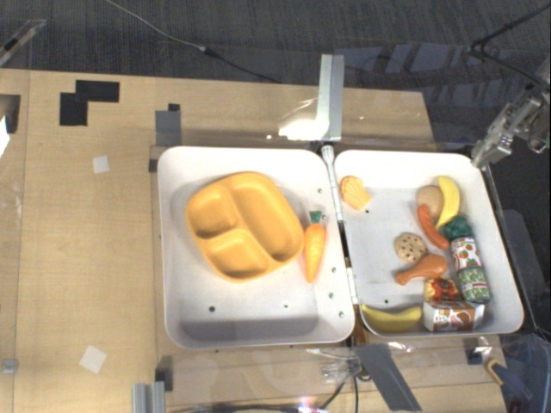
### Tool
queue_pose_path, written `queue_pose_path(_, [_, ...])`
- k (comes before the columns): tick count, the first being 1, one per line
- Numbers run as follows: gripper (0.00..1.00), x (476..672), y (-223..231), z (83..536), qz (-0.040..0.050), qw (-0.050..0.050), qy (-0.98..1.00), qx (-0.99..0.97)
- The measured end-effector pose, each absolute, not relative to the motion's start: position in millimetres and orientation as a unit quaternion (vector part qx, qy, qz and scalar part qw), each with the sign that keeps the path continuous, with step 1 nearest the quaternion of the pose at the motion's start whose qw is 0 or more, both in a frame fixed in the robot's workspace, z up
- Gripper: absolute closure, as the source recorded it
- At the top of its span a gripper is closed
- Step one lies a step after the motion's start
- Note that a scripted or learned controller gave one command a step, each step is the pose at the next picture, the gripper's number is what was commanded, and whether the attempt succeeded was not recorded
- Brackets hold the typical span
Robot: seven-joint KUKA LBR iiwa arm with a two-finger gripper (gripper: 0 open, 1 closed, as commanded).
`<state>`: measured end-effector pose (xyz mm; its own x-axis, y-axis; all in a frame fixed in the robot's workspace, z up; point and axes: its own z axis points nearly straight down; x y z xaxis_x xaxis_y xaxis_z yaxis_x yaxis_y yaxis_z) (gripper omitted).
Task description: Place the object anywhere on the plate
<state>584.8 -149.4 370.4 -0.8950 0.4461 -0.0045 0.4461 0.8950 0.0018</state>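
Camera view, operator: you are looking at a yellow three-compartment plastic plate lying in the left white bin. An orange toy carrot with a green top is resting just beside the plate at its 3 o'clock, off the rim. The right white bin is holding a yellow banana, a round cookie, a drumstick and printed cans. The metal two-finger gripper is hovering at that bin's 1 o'clock; you cannot tell how its fingers stand.
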Motion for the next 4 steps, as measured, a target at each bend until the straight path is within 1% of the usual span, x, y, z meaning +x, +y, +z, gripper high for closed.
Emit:
queue_pose_path(1, [1.0,573.2,-189,464,-0.0015,0.008,0.994,0.109])
queue_pose_path(2, [1.0,575.0,-200,321,0.0001,0.001,0.999,0.034])
queue_pose_path(3, [1.0,523.5,-206,372,-0.003,0.007,0.996,-0.087])
queue_pose_path(4, [1.0,516.7,-206,325,-0.0019,0.005,0.986,-0.167])
